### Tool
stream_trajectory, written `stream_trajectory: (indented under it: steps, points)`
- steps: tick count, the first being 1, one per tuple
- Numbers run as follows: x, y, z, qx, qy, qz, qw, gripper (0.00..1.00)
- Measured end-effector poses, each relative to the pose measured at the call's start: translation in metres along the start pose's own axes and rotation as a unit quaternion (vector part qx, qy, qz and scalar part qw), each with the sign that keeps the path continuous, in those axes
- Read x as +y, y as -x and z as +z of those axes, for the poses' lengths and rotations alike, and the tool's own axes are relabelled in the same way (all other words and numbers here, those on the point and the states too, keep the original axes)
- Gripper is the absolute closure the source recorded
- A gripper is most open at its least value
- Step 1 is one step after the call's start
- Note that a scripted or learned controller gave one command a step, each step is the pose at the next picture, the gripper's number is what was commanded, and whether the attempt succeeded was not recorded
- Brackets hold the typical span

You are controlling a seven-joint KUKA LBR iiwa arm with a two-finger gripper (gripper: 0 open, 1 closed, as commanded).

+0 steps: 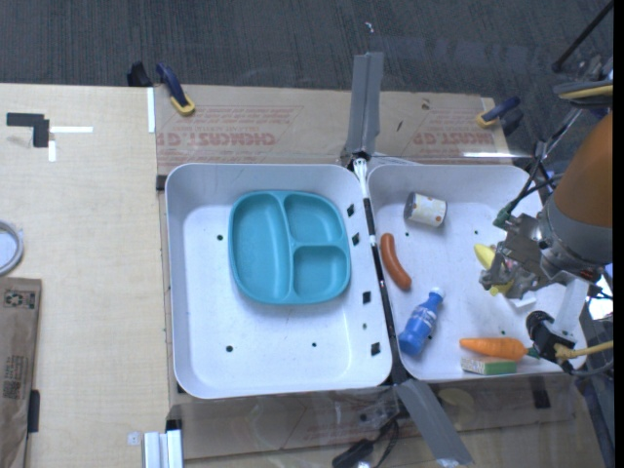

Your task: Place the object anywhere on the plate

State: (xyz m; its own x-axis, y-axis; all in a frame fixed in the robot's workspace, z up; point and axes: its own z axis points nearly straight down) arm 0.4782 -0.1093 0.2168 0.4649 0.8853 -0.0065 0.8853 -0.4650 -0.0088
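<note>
Pincer, grip state untellable, hovers at yellow object; blue bottle's label is unreadable.

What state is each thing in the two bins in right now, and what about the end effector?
Plate: upright in left bin, nothing on it.
Hot dog: lying in right bin.
Blue bottle: on its side.
Can: on its side.
Carrot: lying flat.
Banana: lying beside the end effector.
End effector: low over right bin, grip unclear.
</note>
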Motion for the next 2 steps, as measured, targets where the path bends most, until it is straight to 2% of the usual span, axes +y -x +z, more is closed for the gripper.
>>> stream_trajectory:
  steps: [1, 2]
  points:
    - [-0.022, -0.043, 0.029, 0.001, 0.0, -0.126, 0.992, 1.0]
    - [0.0, -0.131, 0.029, 0.0, 0.001, -0.144, 0.9896, 1.0]
